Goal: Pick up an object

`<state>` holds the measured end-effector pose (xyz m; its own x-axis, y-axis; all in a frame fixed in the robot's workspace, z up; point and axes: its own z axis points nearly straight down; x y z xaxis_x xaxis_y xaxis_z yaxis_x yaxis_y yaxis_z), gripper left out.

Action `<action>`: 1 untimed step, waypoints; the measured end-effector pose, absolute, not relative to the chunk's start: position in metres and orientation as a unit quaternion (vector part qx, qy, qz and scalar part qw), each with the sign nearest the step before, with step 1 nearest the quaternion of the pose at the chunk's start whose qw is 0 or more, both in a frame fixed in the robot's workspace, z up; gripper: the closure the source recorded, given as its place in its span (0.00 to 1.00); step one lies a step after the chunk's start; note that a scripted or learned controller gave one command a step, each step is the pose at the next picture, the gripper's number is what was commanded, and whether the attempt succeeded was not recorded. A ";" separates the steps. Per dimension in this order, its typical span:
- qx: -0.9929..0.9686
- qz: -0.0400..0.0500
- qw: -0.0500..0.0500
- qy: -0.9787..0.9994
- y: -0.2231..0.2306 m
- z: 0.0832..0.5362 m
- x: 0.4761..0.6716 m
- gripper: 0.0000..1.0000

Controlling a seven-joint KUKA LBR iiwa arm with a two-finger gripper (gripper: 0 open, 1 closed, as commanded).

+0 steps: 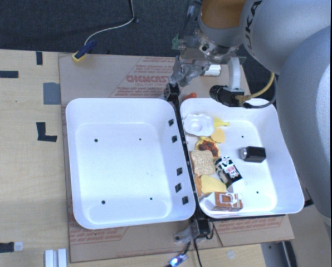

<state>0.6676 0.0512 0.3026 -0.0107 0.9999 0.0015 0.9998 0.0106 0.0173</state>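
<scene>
While the grey arm with its orange band reaches in from the right, its two-finger gripper (174, 89) hangs over the far end of the divide between the two shallow white bins; whether the jaws are wide or narrow cannot be told. Small objects lie clustered in the right white bin (277, 166): a black rectangular block (253, 154), a beige cracker-like square (202, 162), a white round piece (196, 123)

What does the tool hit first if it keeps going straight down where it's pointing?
Probably the shared rim between the two bins. The tool sits at the far end of that divider, tip about over the right bin's top-left corner rim, short of the white object. Height is unclear from this slanted view.
</scene>
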 end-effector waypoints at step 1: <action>0.707 -0.002 -0.001 0.708 0.046 0.250 0.647 1.00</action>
